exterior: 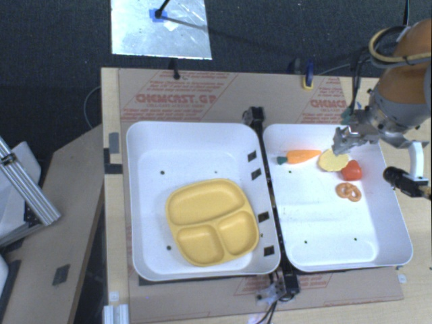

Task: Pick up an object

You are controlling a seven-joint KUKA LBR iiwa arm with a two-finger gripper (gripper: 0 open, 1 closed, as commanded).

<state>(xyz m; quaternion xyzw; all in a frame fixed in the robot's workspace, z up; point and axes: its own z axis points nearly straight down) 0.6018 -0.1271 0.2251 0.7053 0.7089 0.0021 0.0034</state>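
Lettering in red, reading "CHEMCAST GP", runs mirrored across the brown board [202,90] beneath the two bins. Left bin [145,147] carries a yellow divided tray [212,221]. Right bin [385,241] holds a toy carrot [302,156], a pale yellow slice [332,161], a red piece [351,171] and a small pretzel [349,192], all clustered near its far edge. Gripper [343,142] sits low over the far edge of that bin, just above the yellow slice and beside the carrot's thick end; whether it is parted or closed cannot be told, and nothing is visibly held. A shiny foil sheet [160,19] lies beyond the board.
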